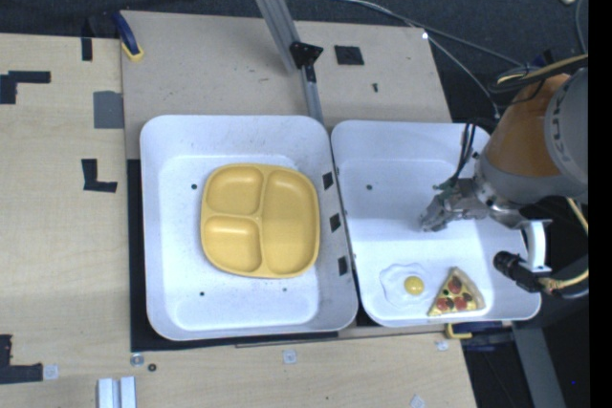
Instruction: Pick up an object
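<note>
Count: 2 white bins side by side on the surface (57, 205), the left bin (163, 205) and the right bin (382, 148). 1 yellow plate (260, 220), 1 fried egg (409, 284), 1 pizza slice (457, 292), 1 arm.

Gripper (435, 217): low over the middle of the right bin, reaching in from the right, the orange band (521, 140) above the wrist. The fingers (432, 221) point left and down toward the bin floor. At this size it cannot be told whether they are spread or pressed together. Nothing shows between them. Whether the tips touch the floor cannot be told.

Objects: fried egg flat on the near part of the right bin, white with a round yellow yolk. Pizza slice just beside it on the right, a triangle with tan crust, red topping and dark spots. Both lie nearer than the gripper and apart from it.

Yellow plate: 3 compartments, rounded corners, flat in the middle of the left bin, well apart from the gripper.
</note>
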Robot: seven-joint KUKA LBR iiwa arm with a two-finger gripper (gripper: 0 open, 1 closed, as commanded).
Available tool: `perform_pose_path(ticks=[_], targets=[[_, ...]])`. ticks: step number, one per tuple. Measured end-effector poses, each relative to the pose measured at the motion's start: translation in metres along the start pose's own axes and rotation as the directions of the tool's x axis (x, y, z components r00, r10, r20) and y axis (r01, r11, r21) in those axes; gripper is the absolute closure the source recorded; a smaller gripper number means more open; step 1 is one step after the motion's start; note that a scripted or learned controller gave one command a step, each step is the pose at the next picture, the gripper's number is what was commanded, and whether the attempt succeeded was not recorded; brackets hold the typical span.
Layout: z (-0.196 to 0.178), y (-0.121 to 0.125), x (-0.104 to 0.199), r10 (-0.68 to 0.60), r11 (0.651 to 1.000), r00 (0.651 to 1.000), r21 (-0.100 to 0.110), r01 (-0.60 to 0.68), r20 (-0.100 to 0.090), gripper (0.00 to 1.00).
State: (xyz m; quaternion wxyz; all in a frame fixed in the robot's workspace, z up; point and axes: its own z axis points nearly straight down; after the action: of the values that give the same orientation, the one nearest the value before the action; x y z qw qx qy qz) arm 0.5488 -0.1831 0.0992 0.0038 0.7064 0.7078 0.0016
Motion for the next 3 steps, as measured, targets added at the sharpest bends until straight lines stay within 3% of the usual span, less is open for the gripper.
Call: perform_pose_path(ticks=[2,3], targets=[[-0.112,0.005,0.005,0.001,1.000,1.000,0.003,-0.001,-0.002,1.00],[-0.109,0.005,0.005,0.001,1.000,1.000,0.008,-0.001,-0.003,1.00]])
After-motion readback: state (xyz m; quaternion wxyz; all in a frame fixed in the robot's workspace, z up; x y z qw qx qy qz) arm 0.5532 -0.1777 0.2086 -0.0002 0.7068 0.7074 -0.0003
